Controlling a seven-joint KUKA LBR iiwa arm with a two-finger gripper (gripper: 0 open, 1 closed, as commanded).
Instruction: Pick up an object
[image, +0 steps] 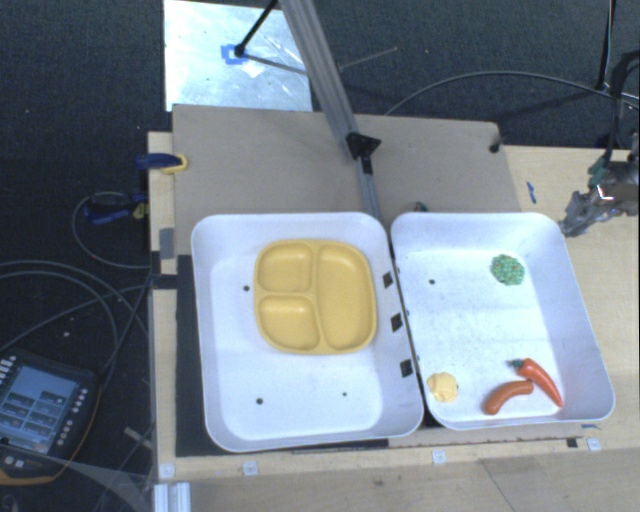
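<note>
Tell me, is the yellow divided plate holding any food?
Empty: the yellow plate in the left bin shows three bare compartments.

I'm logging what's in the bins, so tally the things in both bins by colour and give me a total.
Yellow: 2, the tray and the small piece
Green: 1, the ball
Red: 1, the pepper
Orange: 1, the sausage
Total: 5

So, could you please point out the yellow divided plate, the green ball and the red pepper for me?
yellow divided plate (315, 297): camera view, on its centre ridge.
green ball (507, 269): camera view, on its middle.
red pepper (541, 380): camera view, on its mid-body.
</note>
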